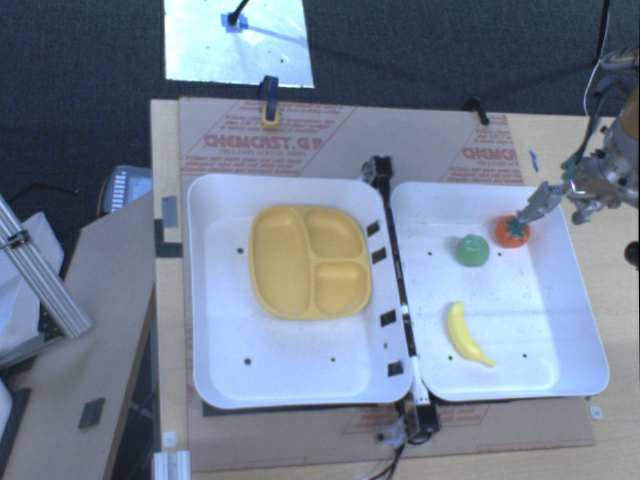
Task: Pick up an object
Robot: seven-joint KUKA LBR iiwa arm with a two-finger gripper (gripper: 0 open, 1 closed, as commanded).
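In the right bin (pixel 560 363) lie a red tomato-like toy (pixel 512 232), a green round toy (pixel 473 250) just left of it, and a yellow banana (pixel 467 334) nearer the front. My gripper (pixel 551 217) hangs over the bin's far right corner, open. Its left fingertip (pixel 526 216) appears just above and to the right of the red toy. Nothing is between the fingers.
The left bin (pixel 225 368) holds a yellow divided plate (pixel 309 261). A black hinge strip (pixel 392 268) separates the two bins. The bins rest on a cardboard sheet (pixel 330 133), with a yellow clamp (pixel 270 108) at its far edge.
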